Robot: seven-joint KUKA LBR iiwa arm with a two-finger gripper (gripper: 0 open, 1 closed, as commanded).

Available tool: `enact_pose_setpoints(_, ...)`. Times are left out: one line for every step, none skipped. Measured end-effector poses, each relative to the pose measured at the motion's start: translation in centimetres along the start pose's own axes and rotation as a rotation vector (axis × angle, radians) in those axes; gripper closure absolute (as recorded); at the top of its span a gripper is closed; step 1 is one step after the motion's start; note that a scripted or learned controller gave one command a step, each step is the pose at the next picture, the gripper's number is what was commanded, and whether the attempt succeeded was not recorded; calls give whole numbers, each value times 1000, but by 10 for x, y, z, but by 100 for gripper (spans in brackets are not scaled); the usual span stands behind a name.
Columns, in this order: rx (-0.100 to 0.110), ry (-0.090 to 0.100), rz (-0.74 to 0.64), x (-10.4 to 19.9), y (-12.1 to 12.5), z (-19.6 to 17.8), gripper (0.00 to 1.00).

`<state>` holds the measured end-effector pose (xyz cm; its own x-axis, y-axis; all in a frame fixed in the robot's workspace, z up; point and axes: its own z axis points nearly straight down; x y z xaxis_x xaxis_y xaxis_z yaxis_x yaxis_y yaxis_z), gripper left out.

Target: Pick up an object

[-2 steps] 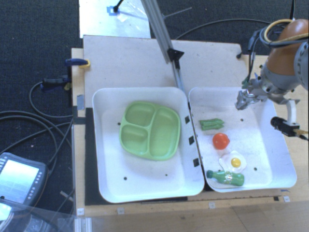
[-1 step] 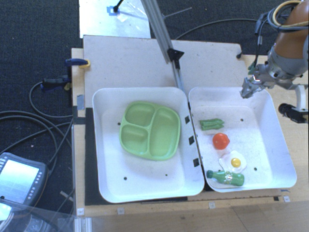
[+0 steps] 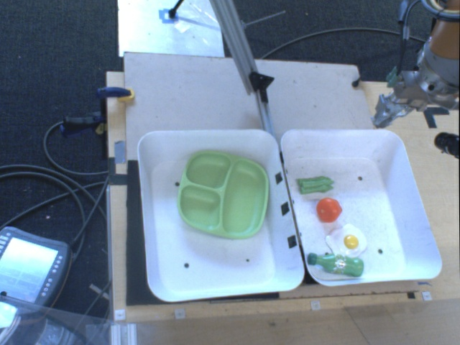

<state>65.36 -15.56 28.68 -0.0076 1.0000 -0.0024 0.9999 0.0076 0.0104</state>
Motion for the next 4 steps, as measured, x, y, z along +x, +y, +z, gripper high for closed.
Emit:
enact_pose_setpoints(10, 4, -3, 57, -20, 14, 100)
enact_pose_setpoints(11, 4, -2, 97, -41, 19, 100)
enact_pose_setpoints(11, 5, -4, 158, -58, 28, 100)
enact_pose_setpoints(12, 5, -4, 218, -79, 39, 100)
